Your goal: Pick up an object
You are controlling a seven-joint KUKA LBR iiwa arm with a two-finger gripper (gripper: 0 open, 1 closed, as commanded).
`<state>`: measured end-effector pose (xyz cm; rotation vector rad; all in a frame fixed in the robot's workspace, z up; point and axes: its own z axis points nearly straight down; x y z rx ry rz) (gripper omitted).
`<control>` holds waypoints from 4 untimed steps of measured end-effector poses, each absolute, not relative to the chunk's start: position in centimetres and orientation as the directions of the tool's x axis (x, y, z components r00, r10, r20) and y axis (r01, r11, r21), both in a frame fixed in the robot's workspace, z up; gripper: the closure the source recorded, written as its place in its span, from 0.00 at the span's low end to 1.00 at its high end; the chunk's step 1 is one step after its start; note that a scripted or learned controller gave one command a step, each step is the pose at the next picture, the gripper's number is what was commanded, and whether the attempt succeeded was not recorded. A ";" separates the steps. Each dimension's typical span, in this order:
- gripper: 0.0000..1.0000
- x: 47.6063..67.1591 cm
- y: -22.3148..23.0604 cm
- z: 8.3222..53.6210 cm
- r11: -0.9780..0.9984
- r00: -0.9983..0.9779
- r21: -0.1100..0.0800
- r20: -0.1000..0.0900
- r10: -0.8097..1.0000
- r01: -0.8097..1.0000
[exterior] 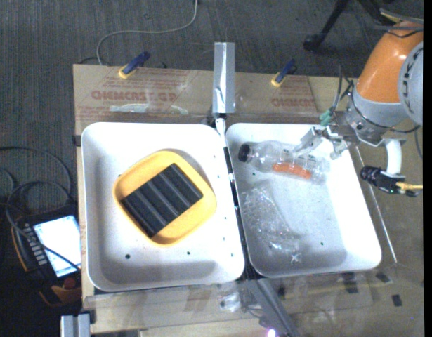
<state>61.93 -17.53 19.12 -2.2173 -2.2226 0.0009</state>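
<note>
You see the gripper (321, 136) over the right bin's (356, 244) far right, jaws spread, touching the clear plastic bottle (282, 160) lying there. Nothing is lifted yet; closing and raising remain.

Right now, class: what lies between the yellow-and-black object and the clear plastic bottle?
In the camera view, the bins' adjoining rims lie between yellow-and-black object and clear bottle.

Right bin (356, 237) open at front; clear bottle (282, 159) and crumpled plastic (265, 213) crowd its back-left
</note>
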 end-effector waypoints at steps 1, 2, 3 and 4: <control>0.00 64.4 -15.9 14.9 0.097 -0.097 0.031 -0.010 0.995 0.995; 0.00 64.2 -16.5 11.9 0.146 -0.146 0.003 -0.001 0.989 0.989; 0.00 60.5 -19.6 9.1 0.298 -0.298 0.010 -0.006 0.955 0.955; 0.00 54.5 -18.7 9.2 0.360 -0.360 0.012 -0.009 0.933 0.933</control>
